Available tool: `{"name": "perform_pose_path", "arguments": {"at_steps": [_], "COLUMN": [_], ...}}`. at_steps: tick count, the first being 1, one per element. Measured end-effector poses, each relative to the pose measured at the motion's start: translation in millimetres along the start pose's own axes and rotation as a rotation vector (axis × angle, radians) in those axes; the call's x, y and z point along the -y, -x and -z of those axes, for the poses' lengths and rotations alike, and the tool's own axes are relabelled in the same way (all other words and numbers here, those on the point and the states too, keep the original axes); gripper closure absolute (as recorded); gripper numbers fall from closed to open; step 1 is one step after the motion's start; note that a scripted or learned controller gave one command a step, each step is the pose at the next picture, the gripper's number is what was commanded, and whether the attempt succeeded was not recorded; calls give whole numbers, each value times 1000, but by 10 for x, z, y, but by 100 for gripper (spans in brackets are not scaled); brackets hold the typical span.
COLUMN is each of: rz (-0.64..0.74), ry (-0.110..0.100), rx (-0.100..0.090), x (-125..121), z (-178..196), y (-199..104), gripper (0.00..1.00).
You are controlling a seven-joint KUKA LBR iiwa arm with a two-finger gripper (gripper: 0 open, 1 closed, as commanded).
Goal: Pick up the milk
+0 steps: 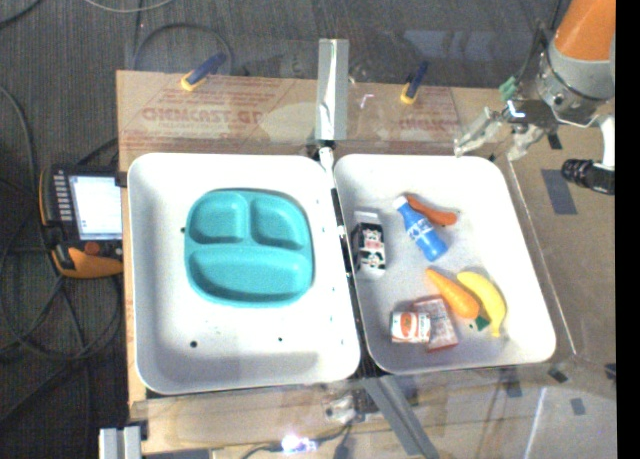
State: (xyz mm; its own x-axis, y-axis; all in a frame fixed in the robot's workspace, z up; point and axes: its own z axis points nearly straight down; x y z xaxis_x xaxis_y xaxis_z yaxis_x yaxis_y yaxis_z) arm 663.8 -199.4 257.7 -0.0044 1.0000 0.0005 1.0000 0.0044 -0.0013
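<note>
From the camera view, the surface (200, 112) was a flat sheet of printed brown cardboard carrying two shallow white bins with rounded corners and smooth, slightly glossy walls. The left bin (160, 347) held a turquoise plastic tray (250, 246), rounded and moulded into three compartments. The right bin (520, 337) held the smaller things. The milk (370, 245) was a small boxy carton, white with dark printing, lying near that bin's left wall, apart from the other items. To its right lay a blue bottle (424, 231) with a white label, tilted, and touching its upper end an orange carrot-shaped piece (433, 211). Lower down sat a second orange carrot shape (455, 292) just beside a curved yellow banana (486, 299), both smooth and plastic-looking. Left of them was a small red and white packet (412, 325) against a brownish block (441, 325).

The arm, grey with an orange band (588, 17), reached in from the upper right. Its tool (493, 140) hung above the far right corner of the right bin, well apart from the milk, its pale thin fingers spread apart and gripping nothing.
</note>
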Motion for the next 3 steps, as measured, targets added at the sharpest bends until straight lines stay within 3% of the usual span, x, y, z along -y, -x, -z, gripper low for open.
{"name": "perform_pose_path", "arguments": {"at_steps": [1,2,3], "rz": [224,284,328], "ry": [0,1,-1], "rx": [0,0,-1], "x": [261,537,1112], "z": [-1095,-745,-753], "y": [-636,-1413,-1999], "gripper": [0,0,0]}}
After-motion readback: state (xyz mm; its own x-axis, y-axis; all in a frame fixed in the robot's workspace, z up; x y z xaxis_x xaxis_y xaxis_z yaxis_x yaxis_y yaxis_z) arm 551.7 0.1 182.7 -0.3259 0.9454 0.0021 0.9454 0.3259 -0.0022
